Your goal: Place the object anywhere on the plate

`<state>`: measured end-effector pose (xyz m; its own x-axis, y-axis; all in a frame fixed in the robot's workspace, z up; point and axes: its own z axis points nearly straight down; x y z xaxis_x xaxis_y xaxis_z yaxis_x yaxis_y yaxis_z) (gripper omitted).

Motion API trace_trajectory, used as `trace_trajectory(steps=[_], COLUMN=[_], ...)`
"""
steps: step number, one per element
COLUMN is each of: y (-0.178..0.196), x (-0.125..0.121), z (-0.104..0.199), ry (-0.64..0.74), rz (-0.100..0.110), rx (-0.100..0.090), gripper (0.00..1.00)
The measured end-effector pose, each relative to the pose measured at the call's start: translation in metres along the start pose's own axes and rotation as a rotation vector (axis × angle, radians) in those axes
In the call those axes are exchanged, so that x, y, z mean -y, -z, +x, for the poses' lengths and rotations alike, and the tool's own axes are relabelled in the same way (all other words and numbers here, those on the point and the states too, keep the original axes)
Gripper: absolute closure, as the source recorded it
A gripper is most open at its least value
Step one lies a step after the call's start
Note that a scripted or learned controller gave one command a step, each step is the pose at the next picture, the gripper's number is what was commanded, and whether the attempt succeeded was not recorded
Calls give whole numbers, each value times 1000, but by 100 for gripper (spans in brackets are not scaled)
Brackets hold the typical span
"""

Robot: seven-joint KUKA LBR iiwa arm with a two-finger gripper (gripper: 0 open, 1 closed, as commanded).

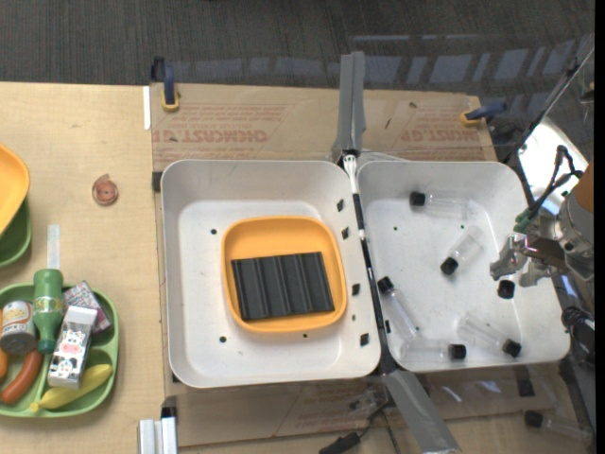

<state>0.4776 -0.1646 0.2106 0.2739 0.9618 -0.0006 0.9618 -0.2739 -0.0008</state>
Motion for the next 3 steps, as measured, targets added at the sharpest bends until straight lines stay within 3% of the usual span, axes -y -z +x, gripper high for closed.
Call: trace_trajectory(steps=[1, 2, 3], y=[8, 34, 81], x=[-40, -83, -139], z=[-10, -37, -20], ry=[296, 480, 477], rz=[1, -2, -2], rx=[1, 2, 2], gripper=[100, 100, 100])
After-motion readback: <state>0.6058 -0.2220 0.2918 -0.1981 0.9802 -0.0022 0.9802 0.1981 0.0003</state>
